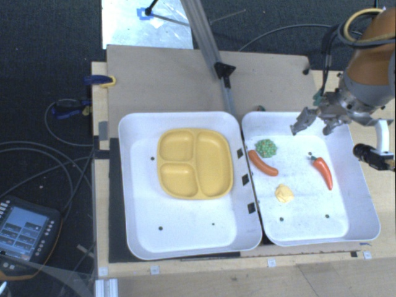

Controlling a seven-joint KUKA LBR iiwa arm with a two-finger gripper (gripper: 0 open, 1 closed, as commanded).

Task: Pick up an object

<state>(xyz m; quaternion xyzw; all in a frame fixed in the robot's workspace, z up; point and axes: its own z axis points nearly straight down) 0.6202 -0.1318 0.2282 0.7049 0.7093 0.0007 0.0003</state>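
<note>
The right bin [352, 224] holds a green broccoli-like piece [266, 147], an orange-red sausage [263, 163], a red chili pepper [323, 171] and a small pale yellow lump [284, 193]. My gripper [315, 123] hangs above the bin's far edge, up and to the right of the green piece and beyond the pepper. Its two grey fingers [301, 122] stand apart, open, with nothing between them.
The left bin [139, 228] carries a yellow three-compartment plate [193, 163]. A slanted grey pole [204, 36] crosses the bench behind the bins. Cables and a pendant [25, 231] lie on the floor at left. A black fitting [371, 156] sticks out by the right bin's rim.
</note>
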